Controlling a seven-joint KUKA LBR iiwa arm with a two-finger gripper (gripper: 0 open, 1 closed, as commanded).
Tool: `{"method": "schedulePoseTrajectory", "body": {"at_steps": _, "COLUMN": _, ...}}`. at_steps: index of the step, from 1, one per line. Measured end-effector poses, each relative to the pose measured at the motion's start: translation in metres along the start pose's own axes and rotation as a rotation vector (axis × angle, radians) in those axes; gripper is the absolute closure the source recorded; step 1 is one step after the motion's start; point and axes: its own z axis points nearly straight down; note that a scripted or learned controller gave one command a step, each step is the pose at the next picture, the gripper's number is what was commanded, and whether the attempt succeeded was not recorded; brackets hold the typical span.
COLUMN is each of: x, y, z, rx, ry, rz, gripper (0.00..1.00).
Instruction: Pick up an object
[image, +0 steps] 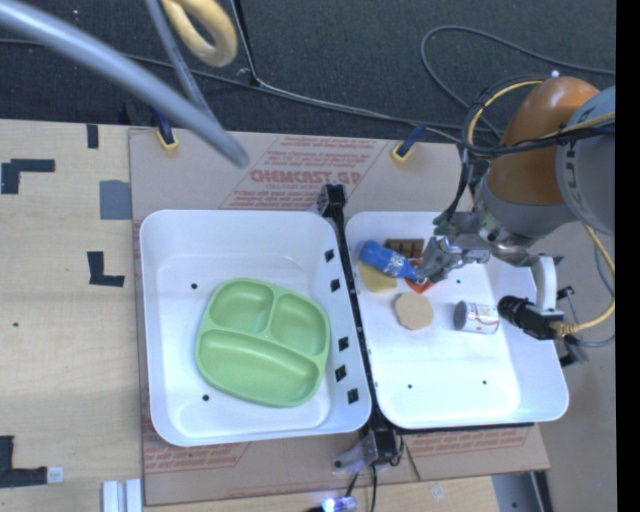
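Observation:
The right bin (470, 400) holds a blue object (385, 259), a yellowish piece (379, 279) under it, a brown striped item (405, 246), a round tan disc (413, 312), a small red piece (417, 287) and a grey-and-white cylinder (477, 317). My gripper (437, 262) hangs low over the bin's upper middle, just right of the blue object and above the red piece. Its tips sit close to these items, and I cannot see anything held between them.
The left bin (170, 250) contains a green divided plate (264, 341). A black divider (345, 300) runs between the bins. Cables loop behind the arm at the upper right. The lower half of the right bin is bare white floor.

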Motion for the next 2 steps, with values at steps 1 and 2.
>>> {"method": "schedulePoseTrajectory", "body": {"at_steps": 1, "x": 0.061, "y": 0.015, "z": 0.006, "rx": 0.002, "ry": 0.000, "rz": 0.000, "gripper": 1.00}}
{"method": "schedulePoseTrajectory", "body": {"at_steps": 2, "x": 0.120, "y": 0.028, "z": -0.004, "rx": 0.001, "ry": -0.001, "rz": 0.001, "gripper": 1.00}}
